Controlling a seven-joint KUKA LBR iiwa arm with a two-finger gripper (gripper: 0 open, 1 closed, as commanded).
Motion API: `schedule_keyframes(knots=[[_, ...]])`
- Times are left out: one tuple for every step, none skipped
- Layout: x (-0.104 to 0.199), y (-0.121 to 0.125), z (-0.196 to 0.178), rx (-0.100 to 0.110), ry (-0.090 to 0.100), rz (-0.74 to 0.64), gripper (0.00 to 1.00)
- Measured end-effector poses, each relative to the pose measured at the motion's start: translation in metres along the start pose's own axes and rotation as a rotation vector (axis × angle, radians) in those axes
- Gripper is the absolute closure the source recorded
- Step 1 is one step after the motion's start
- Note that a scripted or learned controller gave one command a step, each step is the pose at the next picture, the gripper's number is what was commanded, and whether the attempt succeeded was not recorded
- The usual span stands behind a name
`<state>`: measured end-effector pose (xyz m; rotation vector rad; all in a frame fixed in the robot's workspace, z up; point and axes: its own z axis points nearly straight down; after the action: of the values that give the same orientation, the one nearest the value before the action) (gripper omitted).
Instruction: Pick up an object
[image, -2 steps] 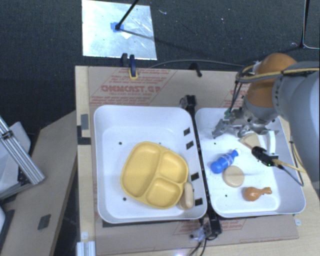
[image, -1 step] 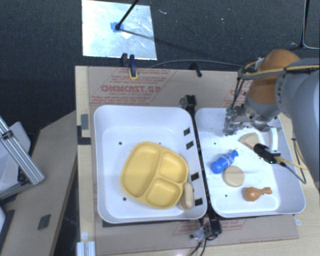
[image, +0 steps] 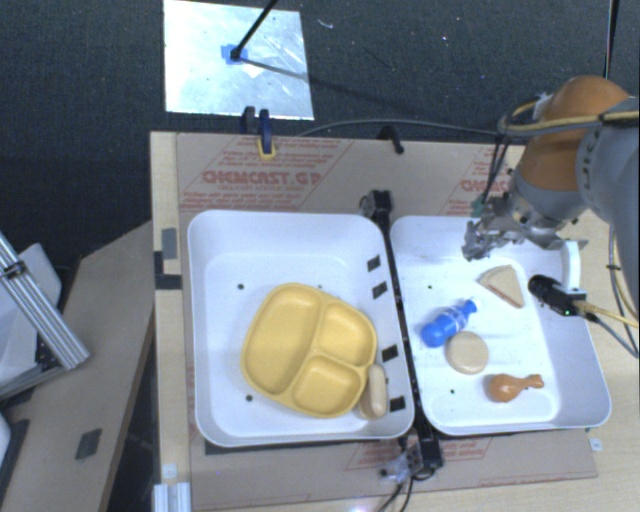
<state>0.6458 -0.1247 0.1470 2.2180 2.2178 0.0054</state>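
- Inside the left bin (image: 215, 300): a yellow divided tray (image: 310, 348), a tan bread roll (image: 375, 392) touching it.
- Right bin (image: 585, 385): blue bottle (image: 446, 323), round bun (image: 467, 353), sandwich wedge (image: 503, 285), drumstick (image: 512, 385).
- Gripper (image: 483, 240) above its far end; jaw state unclear.

Red print reading "CHEMCAST GP" runs across the brown protective sheet (image: 300, 165) that covers the table, just behind the left bin. Similar red lettering shows on the sheet behind the right bin and along the front edge, too small or cut off to read.
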Motion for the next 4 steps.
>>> schedule_keyframes(knots=[[0.004, 0.012, -0.054, -0.001, 0.000, -0.004, 1.00], [0.004, 0.014, -0.109, -0.002, 0.000, -0.005, 1.00], [0.049, -0.011, -0.095, 0.007, 0.003, -0.008, 1.00], [0.094, -0.038, -0.082, 0.007, 0.003, -0.008, 1.00]])
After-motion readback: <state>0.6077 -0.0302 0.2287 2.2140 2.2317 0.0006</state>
